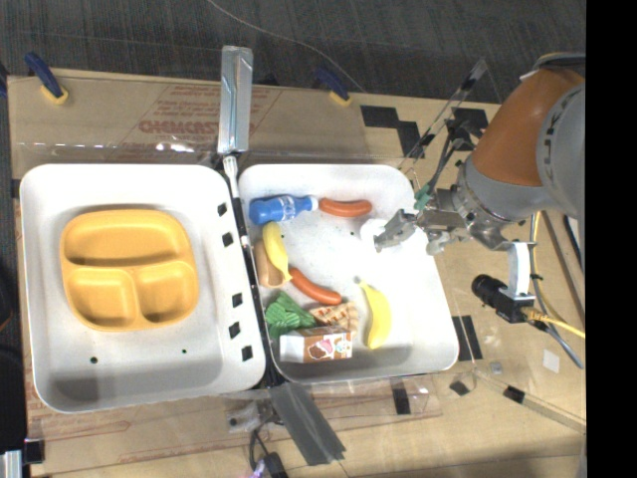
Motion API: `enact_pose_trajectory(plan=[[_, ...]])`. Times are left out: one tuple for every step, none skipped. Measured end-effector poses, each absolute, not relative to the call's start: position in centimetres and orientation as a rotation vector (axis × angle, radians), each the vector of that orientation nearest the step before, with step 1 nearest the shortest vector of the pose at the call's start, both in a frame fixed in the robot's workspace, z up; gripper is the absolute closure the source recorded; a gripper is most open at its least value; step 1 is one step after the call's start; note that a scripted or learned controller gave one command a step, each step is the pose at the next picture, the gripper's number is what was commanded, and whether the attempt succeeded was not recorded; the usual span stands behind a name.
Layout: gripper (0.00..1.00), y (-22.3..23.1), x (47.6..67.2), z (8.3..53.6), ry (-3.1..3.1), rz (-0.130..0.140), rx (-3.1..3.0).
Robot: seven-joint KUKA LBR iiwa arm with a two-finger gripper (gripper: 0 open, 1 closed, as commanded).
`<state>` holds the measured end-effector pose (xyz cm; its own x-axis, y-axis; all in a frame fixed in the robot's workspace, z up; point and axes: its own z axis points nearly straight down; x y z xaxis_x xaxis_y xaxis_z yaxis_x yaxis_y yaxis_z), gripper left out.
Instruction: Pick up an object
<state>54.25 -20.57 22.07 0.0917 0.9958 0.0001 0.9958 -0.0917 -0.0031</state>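
A: Entry one, the gripper [388,235]. It hangs over the upper right part of the right bin [430,312], reaching in from the right. Whether it is spread or pressed together cannot be told from this view; nothing is seen held.

B: Nearest stock?

A: A sausage [344,207] near the bin's top wall, just beside a blue bottle [279,209]. Lower down, a yellow banana [374,315], apart from the rest. A second sausage [315,288] lies mid-bin; a small carton [317,347] and a green leafy piece [286,314] crowd the lower left.

B: Handling of the banana?

A: Likely a light, stiff plastic toy with a smooth, somewhat slippery skin. Best taken across its narrow middle, where the curve is fattest and neighbours stand clear.

B: Left bin [40,297]?

A: One yellow divided tray [129,265].
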Motion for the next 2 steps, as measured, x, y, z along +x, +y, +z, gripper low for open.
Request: enact_pose_trajectory(plan=[[0.00,-15.6,54.4,9.2,-2.157,0.000,-2.281],[0.00,-10.2,49.7,9.2,-2.510,0.000,-1.888]])
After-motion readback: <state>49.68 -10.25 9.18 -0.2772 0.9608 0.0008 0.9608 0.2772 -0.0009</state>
